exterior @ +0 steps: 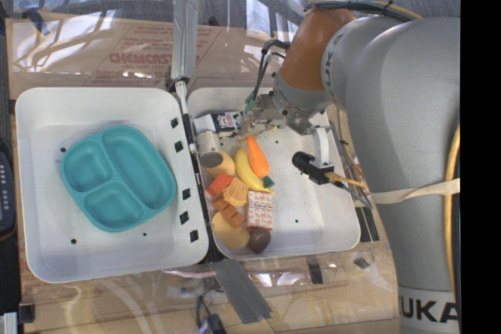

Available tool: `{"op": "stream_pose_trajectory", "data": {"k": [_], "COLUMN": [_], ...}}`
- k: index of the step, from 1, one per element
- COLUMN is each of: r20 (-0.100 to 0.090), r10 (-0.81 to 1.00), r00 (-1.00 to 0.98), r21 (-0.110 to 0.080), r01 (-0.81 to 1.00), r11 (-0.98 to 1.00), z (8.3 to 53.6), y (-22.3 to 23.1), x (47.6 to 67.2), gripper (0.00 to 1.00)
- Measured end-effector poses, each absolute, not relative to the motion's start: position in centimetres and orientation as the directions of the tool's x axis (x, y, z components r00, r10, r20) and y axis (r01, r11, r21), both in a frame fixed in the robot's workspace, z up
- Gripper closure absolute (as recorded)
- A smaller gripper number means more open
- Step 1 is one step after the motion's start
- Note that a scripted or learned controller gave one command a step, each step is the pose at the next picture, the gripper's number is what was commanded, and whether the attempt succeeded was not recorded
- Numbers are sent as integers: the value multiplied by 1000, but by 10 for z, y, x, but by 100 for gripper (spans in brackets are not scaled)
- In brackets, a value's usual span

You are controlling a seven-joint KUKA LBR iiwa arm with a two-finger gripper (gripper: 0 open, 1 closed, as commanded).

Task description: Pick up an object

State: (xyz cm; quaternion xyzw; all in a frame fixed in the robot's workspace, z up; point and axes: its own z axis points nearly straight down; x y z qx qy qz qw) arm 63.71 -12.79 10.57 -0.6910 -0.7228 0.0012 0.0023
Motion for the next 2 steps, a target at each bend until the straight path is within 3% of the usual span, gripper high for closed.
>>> {"op": "stream_pose_trajectory", "data": {"k": [1, 2], "r20": [0, 1], "r10": [998, 995], "r00": [-64, -101], "r21": [9, -4], "r01": [998, 995], "r11": [64, 101], "z": [207, 191], "y": [-68, -77], "x": [659, 620], "gripper": [100, 100]}}
